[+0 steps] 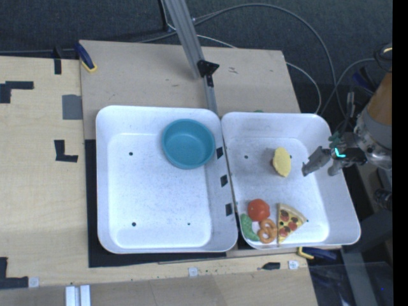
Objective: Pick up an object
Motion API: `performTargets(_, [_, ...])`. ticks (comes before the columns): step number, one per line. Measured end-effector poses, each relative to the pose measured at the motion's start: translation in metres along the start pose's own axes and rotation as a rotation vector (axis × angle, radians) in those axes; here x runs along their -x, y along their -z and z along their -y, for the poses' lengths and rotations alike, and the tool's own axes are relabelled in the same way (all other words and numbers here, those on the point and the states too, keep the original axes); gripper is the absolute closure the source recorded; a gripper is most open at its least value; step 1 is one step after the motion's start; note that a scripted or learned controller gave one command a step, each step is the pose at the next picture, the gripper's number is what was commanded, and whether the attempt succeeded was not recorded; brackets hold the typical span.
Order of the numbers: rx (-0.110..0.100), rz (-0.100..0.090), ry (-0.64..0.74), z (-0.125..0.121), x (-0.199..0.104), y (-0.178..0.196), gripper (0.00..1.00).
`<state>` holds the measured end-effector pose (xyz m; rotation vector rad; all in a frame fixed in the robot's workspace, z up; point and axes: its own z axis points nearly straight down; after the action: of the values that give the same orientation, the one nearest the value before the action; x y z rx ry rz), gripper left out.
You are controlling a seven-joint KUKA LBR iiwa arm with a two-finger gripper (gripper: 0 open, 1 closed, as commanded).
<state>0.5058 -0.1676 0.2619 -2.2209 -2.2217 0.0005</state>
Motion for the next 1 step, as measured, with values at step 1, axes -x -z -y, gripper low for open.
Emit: performTargets(1, [0.0, 0.0, 0.0, 0.0, 0.0, 0.0, 0.0])
